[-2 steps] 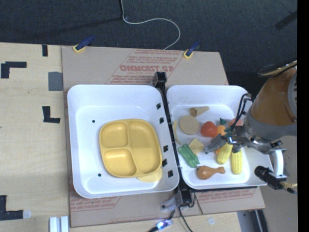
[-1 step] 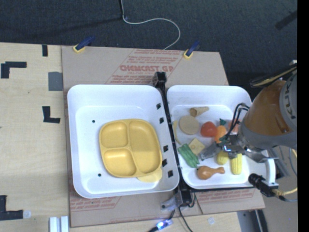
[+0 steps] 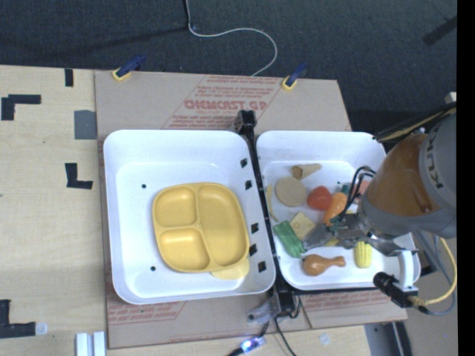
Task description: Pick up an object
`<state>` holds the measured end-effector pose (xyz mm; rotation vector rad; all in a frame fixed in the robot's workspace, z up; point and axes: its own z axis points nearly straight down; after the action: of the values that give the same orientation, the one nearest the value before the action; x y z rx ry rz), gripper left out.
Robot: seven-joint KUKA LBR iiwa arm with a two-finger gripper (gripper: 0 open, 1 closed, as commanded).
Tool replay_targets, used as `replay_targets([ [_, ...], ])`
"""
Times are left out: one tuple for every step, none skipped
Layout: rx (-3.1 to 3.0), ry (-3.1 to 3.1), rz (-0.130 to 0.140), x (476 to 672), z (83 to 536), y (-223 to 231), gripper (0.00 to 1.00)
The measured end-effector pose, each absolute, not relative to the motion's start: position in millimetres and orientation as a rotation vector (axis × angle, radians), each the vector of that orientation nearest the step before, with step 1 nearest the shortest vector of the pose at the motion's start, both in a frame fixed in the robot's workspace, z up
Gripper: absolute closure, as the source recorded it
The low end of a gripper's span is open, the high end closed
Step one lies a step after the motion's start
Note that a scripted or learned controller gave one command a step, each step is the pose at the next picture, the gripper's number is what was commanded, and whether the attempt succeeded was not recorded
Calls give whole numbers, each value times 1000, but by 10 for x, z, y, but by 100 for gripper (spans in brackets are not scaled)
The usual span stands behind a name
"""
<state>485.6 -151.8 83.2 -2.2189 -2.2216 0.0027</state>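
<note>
You had the arm reaching in over the right bin, its grey body and orange band covering that bin's right side. The gripper sat low inside the right bin, near its middle, its dark tip pointing toward the divider between the two bins. Whether the claw was spread or closed could not be told from this angle, and nothing could be seen held in it. Around the gripper lay the toy food: a pale cheese wedge just beside its tip, a green piece slightly further toward the divider, and a brown drumstick just below it, toward the right bin's near wall. A yellow corn piece lay next to the drumstick, under the wrist. A red tomato and an orange carrot lay just above the gripper, with a round tan cookie beside the tomato and a small cone-shaped piece toward the right bin's far wall. In the left bin, across the divider from the right bin, you had a yellow divided plate lying flat.
</note>
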Motion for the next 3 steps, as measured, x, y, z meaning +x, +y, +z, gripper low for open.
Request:
replay_targets([
  [-2222, -2223, 2, 4860, 950, -1523, 100],
  [-2222, -2223, -1, 4890, 1379, -1564, 100],
  [-2222, -2226, -3, 4899, 2009, -1582, 100],
])
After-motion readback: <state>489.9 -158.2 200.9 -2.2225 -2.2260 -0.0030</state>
